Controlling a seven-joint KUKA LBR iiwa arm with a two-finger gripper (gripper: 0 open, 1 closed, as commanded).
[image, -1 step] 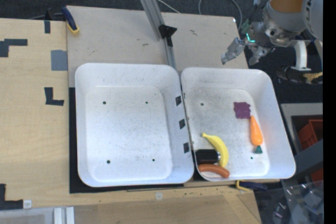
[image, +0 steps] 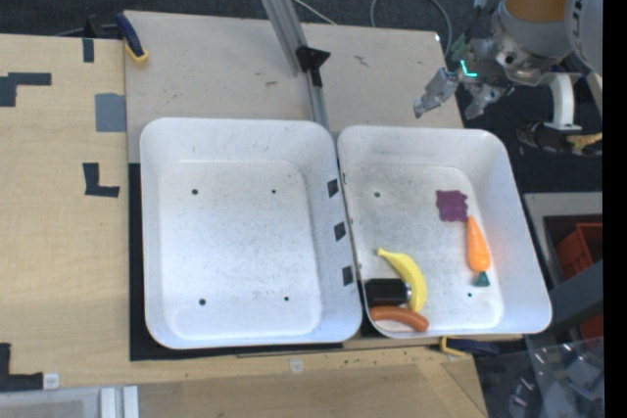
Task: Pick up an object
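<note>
Five small things, banana [image: 408, 275] among them, lie in the right bin [image: 509, 173]; the pincer [image: 460, 100], fingers spread and holding nothing, hangs beyond its far rim.

Left bin [image: 162, 210] — blue clamp [image: 130, 36] beyond

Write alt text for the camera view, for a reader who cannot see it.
The gripper hangs above the far edge of the right bin, holding nothing. That bin holds a purple block, a carrot, a banana, a black box and a sausage.
</note>
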